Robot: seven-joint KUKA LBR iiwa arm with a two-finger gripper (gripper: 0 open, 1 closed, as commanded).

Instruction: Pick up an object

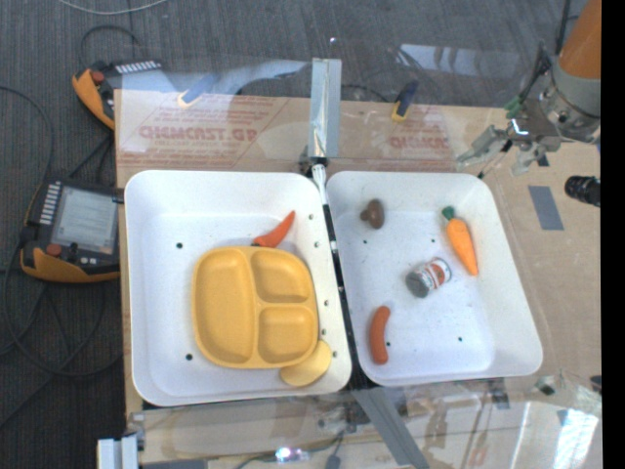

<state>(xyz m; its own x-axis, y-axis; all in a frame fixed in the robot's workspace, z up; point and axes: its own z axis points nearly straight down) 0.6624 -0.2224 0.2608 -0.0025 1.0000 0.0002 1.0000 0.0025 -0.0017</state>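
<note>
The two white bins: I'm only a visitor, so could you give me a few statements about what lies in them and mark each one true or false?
1. The carrot lies in the right bin. True.
2. The yellow divided tray sits in the right bin. False: it sits in the left bin.
3. The tool is holding the small can. False: the tool is beyond the right bin's far right corner, and the can lies on the bin floor.
4. A sausage lies near the front of the right bin. True.
5. A small brown lump lies in the right bin. True.
</note>
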